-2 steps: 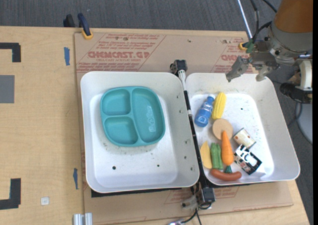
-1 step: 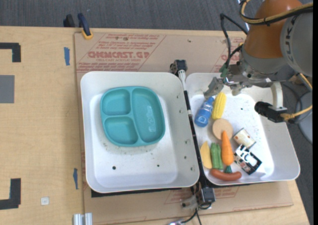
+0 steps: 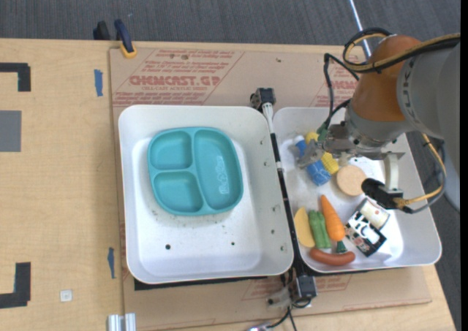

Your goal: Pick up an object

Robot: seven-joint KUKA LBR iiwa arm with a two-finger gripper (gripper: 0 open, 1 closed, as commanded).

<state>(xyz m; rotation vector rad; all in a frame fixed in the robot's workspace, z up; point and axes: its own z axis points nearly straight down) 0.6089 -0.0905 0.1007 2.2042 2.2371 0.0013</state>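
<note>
The right bin [image 3: 417, 249] holds several toy foods. A blue piece [image 3: 318, 173] and a yellow piece [image 3: 330, 164] lie at its upper left, with another blue piece [image 3: 301, 148] beside them. My gripper [image 3: 316, 151] hangs low over this cluster, reaching in from the right under the orange band [image 3: 380, 77]. Nothing is visibly held. A tan round disc [image 3: 351, 181] lies just right of the cluster. Further front are an orange carrot [image 3: 331, 218], a green piece [image 3: 318, 228], a yellow piece [image 3: 302, 226] and a red sausage [image 3: 333, 256].
A teal divided plate [image 3: 196, 171] sits in the left bin [image 3: 212, 256]. A black-and-white box [image 3: 365, 229] lies at the right bin's front right. The bins' shared wall [image 3: 281, 176] runs close to the left of the gripper. Cables loop around the wrist.
</note>
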